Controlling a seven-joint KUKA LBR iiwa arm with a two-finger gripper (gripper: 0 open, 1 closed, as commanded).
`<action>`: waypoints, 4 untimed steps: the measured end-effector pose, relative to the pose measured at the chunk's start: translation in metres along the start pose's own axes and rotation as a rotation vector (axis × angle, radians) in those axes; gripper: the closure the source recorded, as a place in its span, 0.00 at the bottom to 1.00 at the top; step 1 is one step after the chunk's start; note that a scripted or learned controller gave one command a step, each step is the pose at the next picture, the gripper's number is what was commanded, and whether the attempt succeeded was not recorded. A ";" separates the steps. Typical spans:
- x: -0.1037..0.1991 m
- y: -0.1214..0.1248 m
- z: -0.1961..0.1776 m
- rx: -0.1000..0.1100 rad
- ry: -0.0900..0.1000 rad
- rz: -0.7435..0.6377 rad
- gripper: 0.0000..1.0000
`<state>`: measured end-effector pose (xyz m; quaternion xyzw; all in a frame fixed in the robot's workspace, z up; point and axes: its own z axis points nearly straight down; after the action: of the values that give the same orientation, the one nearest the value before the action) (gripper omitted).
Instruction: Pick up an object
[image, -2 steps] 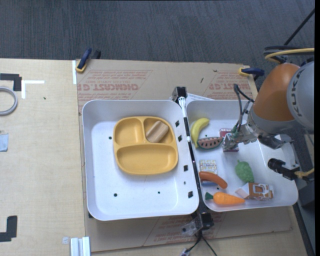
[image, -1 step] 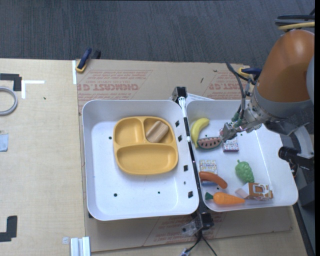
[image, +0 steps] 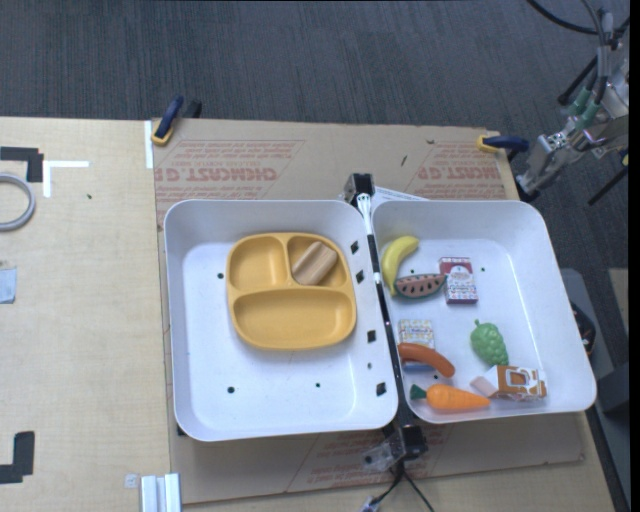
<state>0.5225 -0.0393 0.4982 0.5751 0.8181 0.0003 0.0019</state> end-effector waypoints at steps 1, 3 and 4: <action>-0.096 -0.057 -0.029 0.000 -0.001 -0.113 1.00; -0.126 -0.087 0.188 0.001 0.000 -0.417 1.00; -0.127 -0.092 -0.045 0.000 -0.001 -0.175 1.00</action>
<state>0.4788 -0.1902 0.5430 0.5015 0.8652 -0.0001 0.0027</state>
